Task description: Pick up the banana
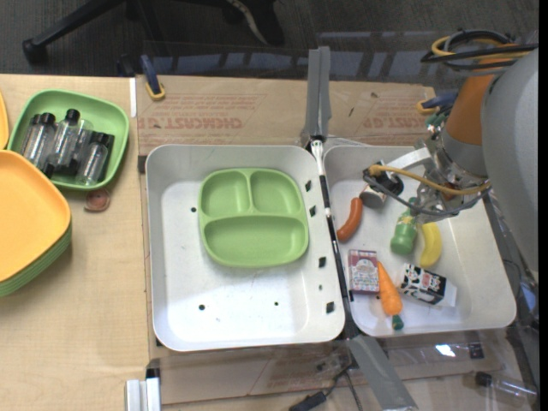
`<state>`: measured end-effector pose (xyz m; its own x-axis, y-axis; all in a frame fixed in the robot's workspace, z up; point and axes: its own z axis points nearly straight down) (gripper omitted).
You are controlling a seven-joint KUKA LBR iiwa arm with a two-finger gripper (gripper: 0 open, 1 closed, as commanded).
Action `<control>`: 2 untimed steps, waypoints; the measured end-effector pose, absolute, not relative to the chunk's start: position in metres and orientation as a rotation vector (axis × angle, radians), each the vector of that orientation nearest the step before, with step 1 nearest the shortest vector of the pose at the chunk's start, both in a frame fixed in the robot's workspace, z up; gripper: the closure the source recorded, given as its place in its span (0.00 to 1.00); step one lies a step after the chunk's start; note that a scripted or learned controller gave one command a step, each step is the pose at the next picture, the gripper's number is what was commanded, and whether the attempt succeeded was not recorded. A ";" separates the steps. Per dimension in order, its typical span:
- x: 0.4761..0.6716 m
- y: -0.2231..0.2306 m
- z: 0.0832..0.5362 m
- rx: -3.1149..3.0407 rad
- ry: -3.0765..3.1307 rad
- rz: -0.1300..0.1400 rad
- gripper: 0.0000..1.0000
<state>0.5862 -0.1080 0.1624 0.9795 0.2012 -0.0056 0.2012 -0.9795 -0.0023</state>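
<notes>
The banana (431, 243) lies in the right bin (479, 315), its long axis almost upright in the view, directly below the gripper (425, 202). I cannot tell the fingers' state.

Red print runs across the brown cardboard sheet (257, 110) at the top centre of the frame, behind the bins — it is upside down in this view and seems to read "CHEMCAST GP", repeated further right toward the upper right. The small pink-and-white box (363, 272) and the black-and-white carton (425, 284) in the right bin, lower right of the frame, carry printing — too small to read.
</notes>
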 end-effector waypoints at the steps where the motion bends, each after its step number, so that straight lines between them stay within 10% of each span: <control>1: 0.623 -0.054 0.190 -3.044 -0.777 0.006 1.00; 2: 0.618 -0.123 0.186 -3.030 -0.829 0.006 1.00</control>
